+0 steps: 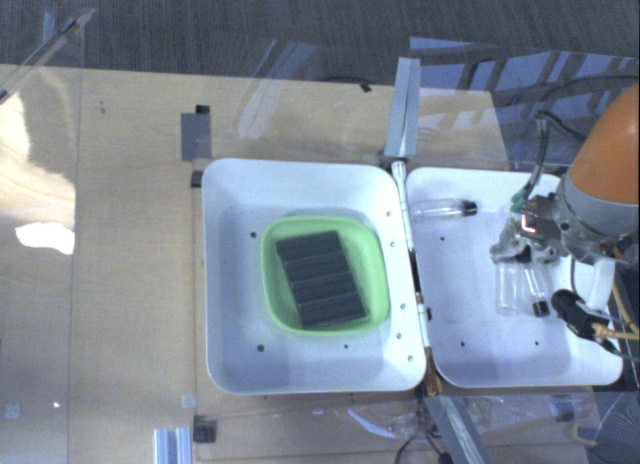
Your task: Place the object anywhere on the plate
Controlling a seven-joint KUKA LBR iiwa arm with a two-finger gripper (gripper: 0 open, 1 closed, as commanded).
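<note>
Seen from above at a slant, the grey robot arm with its orange band [612, 152] reaches in from the right, and its two-finger gripper [520, 252] hangs over the right-hand shallow white bin [470, 352]; the metal and clear plastic parts there blur together, so whether the gripper is open or closed cannot be told, and nothing can be made out held in it. Just below the gripper, low in that bin, stands what looks like a small clear plastic piece [511, 290], though it may belong to the gripper. Near the bin's upper left edge lies a small clear tube-like item with a dark tip [445, 209], well apart from the gripper. To the left, across the divider where the two bins meet, the left-hand shallow white bin [230, 282] holds a light green square plate with rounded corners [275, 262] at its middle. On that plate lies a dark grey ribbed rectangular block [320, 279], tilted a little and well inside the rim. Judging by how things lie, the block appears to be the task's object and already rests on the plate, so the placing looks done and little seems left beyond moving the arm clear. Nothing blocks the plate. The bins sit on a pale wooden bench [100, 252] with glare patches on its left side.
</note>
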